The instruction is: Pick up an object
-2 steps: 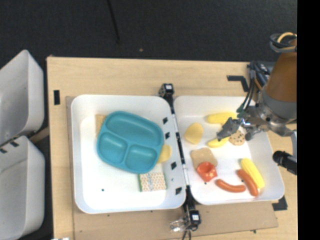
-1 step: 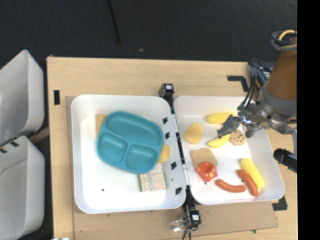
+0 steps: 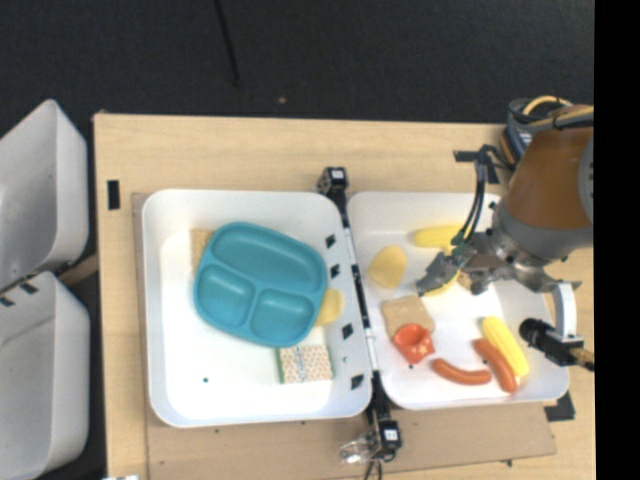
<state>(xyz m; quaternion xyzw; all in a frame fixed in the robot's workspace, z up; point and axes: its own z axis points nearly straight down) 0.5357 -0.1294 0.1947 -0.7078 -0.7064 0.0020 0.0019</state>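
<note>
**A:** What sits closest to the lens?

**B:** The arm (image 3: 545, 183), coming in from the right, grey with its orange band, hanging over the right bin (image 3: 395, 393). Its jaws (image 3: 447, 268) point down and to the left, above the middle of that bin.

**A:** Are the jaws spread or pressed together?

**B:** I cannot tell; the dark tips blur into one shape. I see nothing between them. They hang just beside a pale yellow round piece (image 3: 389, 266) and just below a yellow banana-like piece (image 3: 436, 236), but whether they touch either one I cannot say.

**A:** What else lies in that bin?

**B:** A tan bread slice (image 3: 404, 313) below the round piece, with a small orange-red cup (image 3: 413, 343) touching its lower edge. Toward the near wall, a red sausage (image 3: 462, 372). To its right, a yellow corn cob (image 3: 504, 343) lies against an orange carrot-like piece (image 3: 497, 365).

**A:** And the left bin (image 3: 165, 368)?

**B:** A teal divided plate (image 3: 260, 283) takes up its middle, tilted. A tan piece (image 3: 199, 243) peeks out at its upper left, a yellow piece (image 3: 330, 308) at its right edge, and a patterned square sponge (image 3: 305, 364) lies just below it.

**A:** Both bins on the worktop (image 3: 120, 298)?

**B:** Yes, side by side, touching along the middle.
</note>
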